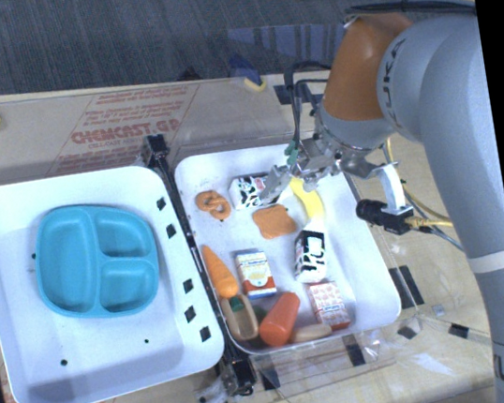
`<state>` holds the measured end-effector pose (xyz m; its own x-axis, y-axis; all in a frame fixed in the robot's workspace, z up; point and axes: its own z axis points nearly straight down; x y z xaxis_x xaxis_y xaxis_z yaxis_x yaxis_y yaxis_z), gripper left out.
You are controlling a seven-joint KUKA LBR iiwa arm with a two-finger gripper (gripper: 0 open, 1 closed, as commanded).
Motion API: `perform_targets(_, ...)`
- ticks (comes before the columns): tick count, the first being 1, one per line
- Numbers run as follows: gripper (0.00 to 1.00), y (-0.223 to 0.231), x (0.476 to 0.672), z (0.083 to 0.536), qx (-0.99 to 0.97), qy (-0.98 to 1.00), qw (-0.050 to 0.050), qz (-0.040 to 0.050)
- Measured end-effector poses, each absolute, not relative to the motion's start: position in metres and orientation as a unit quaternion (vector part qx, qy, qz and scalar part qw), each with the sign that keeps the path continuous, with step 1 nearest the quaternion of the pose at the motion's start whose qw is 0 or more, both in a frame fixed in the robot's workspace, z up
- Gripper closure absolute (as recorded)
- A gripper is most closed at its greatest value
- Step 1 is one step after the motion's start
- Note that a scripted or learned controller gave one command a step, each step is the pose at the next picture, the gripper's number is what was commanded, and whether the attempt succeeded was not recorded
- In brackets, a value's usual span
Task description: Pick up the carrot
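gripper (287, 173) over right bin's (370, 253) far side, above banana (308, 198) | opening: cannot tell | carrot (218, 269) at left wall, untouched

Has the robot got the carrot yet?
Not yet. Nothing looks done: the carrot lies in the right bin, by its left wall. The gripper is over the far end of that bin, near a banana, with no carrot in it. It has yet to reach the carrot, grab it and lift it.

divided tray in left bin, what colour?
Light blue tray, seen in the camera view.
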<state>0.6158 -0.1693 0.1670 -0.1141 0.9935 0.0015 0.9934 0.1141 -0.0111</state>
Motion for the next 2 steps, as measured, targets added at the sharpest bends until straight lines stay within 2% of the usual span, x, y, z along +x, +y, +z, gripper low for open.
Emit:
perform_targets(1, 0.00, -0.128, 0.575, 0.131, -0.676, -0.737, 0.004, 0.0026)
perform_targets(2, 0.00, -0.128, 0.598, 0.092, -0.739, -0.674, 0.000, 0.0006)
